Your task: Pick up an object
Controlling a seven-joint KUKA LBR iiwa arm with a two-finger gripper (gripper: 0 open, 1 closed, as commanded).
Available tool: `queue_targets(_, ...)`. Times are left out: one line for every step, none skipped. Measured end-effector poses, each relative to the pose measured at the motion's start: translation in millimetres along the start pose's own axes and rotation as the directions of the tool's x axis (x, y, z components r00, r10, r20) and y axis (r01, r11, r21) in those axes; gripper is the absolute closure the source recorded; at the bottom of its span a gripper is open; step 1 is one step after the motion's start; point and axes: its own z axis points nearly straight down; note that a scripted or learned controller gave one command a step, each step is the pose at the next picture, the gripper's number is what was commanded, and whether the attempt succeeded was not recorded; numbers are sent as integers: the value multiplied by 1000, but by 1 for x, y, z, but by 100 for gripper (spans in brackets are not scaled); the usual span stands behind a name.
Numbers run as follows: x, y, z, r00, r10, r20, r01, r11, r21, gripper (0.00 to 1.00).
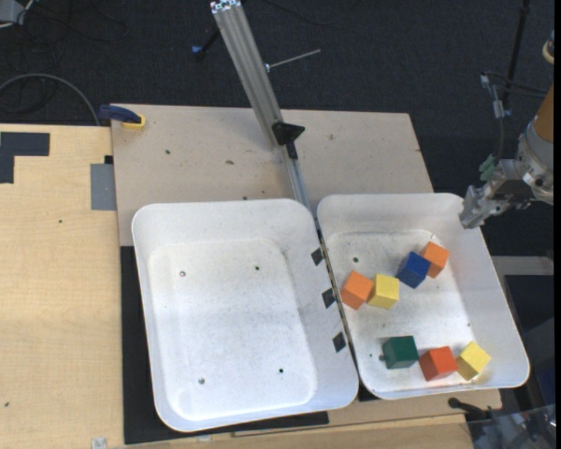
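you see the fingers [474, 210] by the right bin's [505, 325] top corner, but you cannot tell if they are open; the blocks [413, 269] lie inside.

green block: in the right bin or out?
In. The green block sits on the floor of the right bin, near its front, just left of a red block.

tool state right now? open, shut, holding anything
Tool: cannot be told whether open or closed. It sits over the right bin's far right rim, and no block shows in it.
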Motion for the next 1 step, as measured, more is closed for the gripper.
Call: queue_targets(0, 0, -9, 1000, -4, 1, 4, 1000, 0, 100)
